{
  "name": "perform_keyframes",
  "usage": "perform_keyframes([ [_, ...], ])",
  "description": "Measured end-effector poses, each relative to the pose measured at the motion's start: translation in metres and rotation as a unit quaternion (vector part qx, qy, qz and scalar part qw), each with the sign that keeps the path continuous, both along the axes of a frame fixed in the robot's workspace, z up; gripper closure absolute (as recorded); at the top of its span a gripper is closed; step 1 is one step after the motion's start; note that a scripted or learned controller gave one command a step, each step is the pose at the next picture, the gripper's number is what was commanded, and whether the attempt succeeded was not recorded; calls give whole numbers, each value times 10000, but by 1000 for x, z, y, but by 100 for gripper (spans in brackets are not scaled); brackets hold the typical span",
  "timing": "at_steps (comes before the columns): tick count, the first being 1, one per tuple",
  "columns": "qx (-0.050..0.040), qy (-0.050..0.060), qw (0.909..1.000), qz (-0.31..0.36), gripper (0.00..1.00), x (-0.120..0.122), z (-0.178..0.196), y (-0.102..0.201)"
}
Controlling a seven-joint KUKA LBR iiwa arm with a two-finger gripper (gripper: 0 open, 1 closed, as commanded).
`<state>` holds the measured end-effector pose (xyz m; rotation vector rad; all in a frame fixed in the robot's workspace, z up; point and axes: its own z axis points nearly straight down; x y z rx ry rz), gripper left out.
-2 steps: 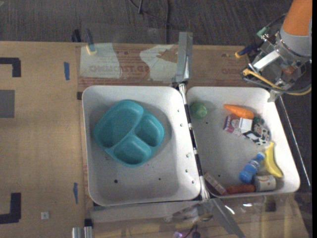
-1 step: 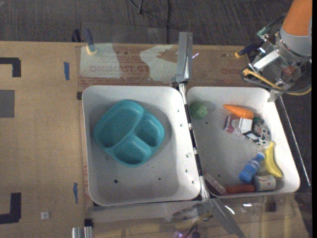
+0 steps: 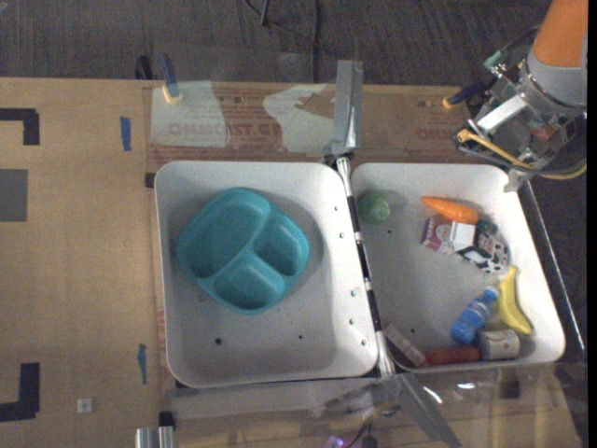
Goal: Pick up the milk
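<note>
The milk [image 3: 486,248] is a small white carton with black cow patches. It lies on its side in the right bin [image 3: 410,287], near that bin's upper right part and just below an orange carrot [image 3: 450,209]. A pink and white box [image 3: 438,234] touches its left side. My gripper [image 3: 511,136] hangs off the grey arm with the orange band, above the bin's far right corner. It is up and to the right of the milk and well apart from it.
A green ball [image 3: 375,207] sits at the right bin's far left. A banana [image 3: 511,304], a blue bottle [image 3: 474,316], a can [image 3: 499,344] and a red item [image 3: 454,355] crowd its near right corner. A teal divided plate [image 3: 244,248] lies in the left bin [image 3: 187,343].
</note>
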<state>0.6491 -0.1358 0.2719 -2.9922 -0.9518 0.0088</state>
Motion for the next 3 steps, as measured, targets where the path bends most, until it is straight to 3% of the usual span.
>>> perform_keyframes([
  [3, 0, 0, 10000, 0, 0, 0, 0, 0],
])
